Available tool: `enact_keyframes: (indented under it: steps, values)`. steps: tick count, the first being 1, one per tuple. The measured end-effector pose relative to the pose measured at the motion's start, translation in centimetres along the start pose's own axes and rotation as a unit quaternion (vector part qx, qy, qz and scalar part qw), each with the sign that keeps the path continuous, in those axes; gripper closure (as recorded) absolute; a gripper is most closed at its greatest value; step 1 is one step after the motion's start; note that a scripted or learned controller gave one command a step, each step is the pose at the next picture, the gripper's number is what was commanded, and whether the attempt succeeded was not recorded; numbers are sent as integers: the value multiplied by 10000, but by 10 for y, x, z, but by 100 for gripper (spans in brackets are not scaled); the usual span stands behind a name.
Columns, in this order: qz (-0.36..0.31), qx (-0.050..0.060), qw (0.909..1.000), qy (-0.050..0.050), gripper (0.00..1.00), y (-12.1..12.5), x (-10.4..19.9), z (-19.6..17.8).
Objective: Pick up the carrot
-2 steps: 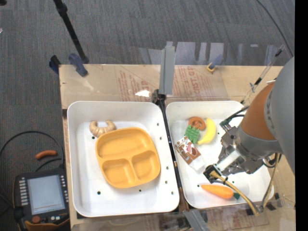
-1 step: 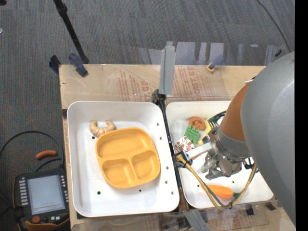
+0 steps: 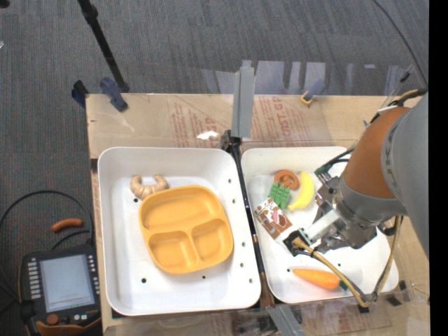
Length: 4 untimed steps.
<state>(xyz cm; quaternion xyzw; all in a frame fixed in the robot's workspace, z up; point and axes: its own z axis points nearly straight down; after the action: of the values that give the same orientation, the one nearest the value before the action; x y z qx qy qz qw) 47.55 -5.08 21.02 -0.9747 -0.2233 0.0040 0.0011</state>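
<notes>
Reaching in from the right of the frame, the arm (image 3: 381, 166) is seen above the right bin (image 3: 301, 152), with the hand (image 3: 348, 235) lowered over the bin's lower right part. Whether the hand is released or clenched cannot be told, since it is covered from above by the grey wrist and the orange band. What it touches, if anything, cannot be made out either.

The carrot (image 3: 316, 278) is found at the lower edge of the right bin, below and slightly left of the hand and apart from it. It is laid flat, almost level across the frame, with the pointed orange end turned left and a short green stub at the right end.

Toward the upper left of the same bin a banana (image 3: 304, 191), a green piece (image 3: 279, 194), a round item (image 3: 285, 178) in orange-brown and a box (image 3: 273, 218) are grouped closely. The round item cannot be identified with certainty. The bin's right side is hidden by the arm. In the left bin (image 3: 119, 187) a yellow divided plate (image 3: 185, 228) is set, with a croissant (image 3: 148, 183) just beside its upper left rim. Both bins are carried by the bench (image 3: 154, 117).
</notes>
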Motion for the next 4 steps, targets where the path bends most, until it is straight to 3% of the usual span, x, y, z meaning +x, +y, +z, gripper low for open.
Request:
enact_keyframes:
  steps: [1, 2, 3, 4]
  values:
    - [1134, 5, 9935, -6, 100, -4, 1, 6]
    - [-789, 7, 9969, 3, 100, 10, -5, 26]
    - [350, 7, 9994, 2, 100, 63, -24, 9]
    - [1078, 8, 9942, 1, 100, 66, 59, 112]
